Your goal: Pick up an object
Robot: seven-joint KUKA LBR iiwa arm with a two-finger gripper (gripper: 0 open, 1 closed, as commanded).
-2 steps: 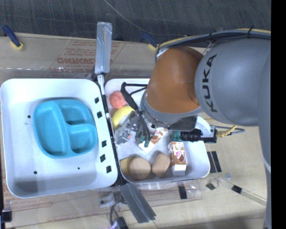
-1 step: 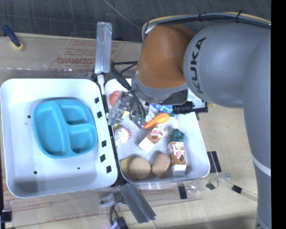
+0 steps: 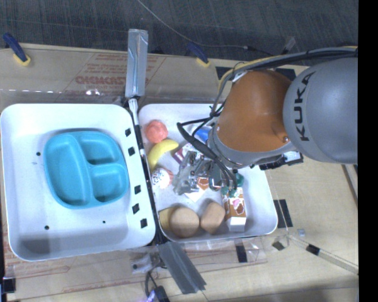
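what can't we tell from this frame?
- Gripper state: camera view, too small and lost in clutter to say whether it has anything.
- Right bin upper right: covered by the arm's orange band.
- Blue thing: mostly under the arm, can't identify.
- Small carton: label too small to read.
- Arm: cut off at the right.

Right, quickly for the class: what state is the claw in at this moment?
Claw: low in the right bin among the objects; whether it is open, closed or holding anything cannot be told.
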